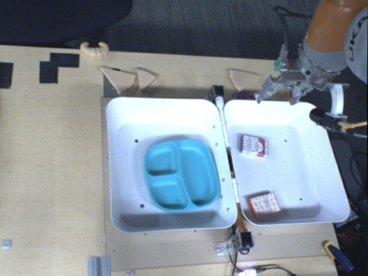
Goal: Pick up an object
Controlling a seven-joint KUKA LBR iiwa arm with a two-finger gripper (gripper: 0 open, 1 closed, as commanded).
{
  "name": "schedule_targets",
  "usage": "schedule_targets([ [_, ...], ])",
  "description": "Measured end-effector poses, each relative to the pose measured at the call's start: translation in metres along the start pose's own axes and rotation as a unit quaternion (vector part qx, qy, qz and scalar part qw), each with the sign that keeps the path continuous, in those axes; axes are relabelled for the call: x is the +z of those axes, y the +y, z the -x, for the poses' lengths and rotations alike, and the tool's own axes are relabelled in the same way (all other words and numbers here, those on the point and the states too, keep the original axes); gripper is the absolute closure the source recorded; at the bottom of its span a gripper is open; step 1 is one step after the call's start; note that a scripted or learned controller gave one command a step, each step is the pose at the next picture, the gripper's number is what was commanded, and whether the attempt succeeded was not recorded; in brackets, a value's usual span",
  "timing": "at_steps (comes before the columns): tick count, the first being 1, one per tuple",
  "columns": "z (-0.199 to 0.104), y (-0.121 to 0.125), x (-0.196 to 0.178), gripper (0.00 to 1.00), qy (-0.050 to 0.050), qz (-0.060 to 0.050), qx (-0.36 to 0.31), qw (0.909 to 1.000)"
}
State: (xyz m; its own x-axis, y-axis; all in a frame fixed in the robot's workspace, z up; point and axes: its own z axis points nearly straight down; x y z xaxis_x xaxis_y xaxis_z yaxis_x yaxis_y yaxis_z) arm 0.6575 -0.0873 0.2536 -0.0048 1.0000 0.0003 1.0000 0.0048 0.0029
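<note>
In the right bin point(322, 171) lie two small packets. A red and white packet point(253, 145) rests near the bin's middle left, and an orange-red packet point(264, 203) lies near the front wall. My gripper point(278, 98) hangs over the bin's far rim, well behind both packets. It is open, its fingers spread with nothing between them. The left bin point(123, 125) holds a blue divided plate point(181, 174).
A black and white divider strip point(225, 137) runs between the two bins. Cables point(339, 119) trail along the right bin's far right side. A small tan object point(94, 50) sits on the bench at the back left.
</note>
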Motion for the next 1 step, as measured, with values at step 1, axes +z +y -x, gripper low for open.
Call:
schedule_targets([
  [1, 0.0023, -0.0355, 0.1670, 0.00, 0.000, 0.001, 0.001, 1.0000],
])
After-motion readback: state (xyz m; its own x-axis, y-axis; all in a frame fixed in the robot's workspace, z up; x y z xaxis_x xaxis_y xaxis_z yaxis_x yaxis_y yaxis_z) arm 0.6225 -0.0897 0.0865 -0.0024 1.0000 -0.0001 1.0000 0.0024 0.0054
